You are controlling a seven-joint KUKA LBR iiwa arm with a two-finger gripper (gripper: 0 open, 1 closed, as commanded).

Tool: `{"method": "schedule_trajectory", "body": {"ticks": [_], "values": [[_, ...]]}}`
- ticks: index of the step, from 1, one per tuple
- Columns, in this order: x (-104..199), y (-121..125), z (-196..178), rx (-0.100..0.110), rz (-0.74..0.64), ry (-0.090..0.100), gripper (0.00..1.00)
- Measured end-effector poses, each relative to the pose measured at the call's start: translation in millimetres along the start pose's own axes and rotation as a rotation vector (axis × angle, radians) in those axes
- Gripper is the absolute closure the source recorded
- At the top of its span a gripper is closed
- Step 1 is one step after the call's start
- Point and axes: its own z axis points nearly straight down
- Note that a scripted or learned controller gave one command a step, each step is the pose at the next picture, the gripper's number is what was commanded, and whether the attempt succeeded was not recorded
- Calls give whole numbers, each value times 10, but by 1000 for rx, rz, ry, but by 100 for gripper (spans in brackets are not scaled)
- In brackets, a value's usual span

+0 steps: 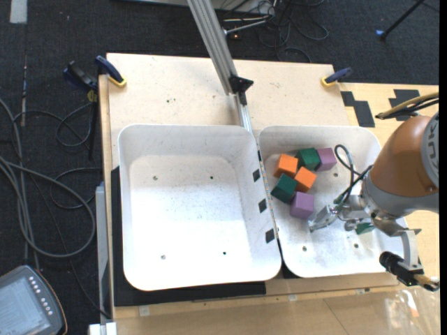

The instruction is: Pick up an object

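The gripper (328,218) hung low in the right bin (363,260), just beside the lower purple block (302,204); from where I stood I couldn't tell how it was set, and nothing was plainly caught in it; the blocks sat bunched, orange block (287,165) against green block (283,187). The risk, I judged, was crowding; a descent there might shove the cluster aside or pinch an edge, and the block would slip free.

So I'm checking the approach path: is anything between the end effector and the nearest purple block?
Nothing visible is. The end effector sits in the right bin, just right of the lower purple block, with bare bin floor between them. The other blocks lie beyond it.
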Motion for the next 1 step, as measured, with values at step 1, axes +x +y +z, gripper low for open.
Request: {"method": "schedule_trajectory", "body": {"ticks": [1], "values": [[-2, 24, -134, -8, -1, -2, 100]]}}
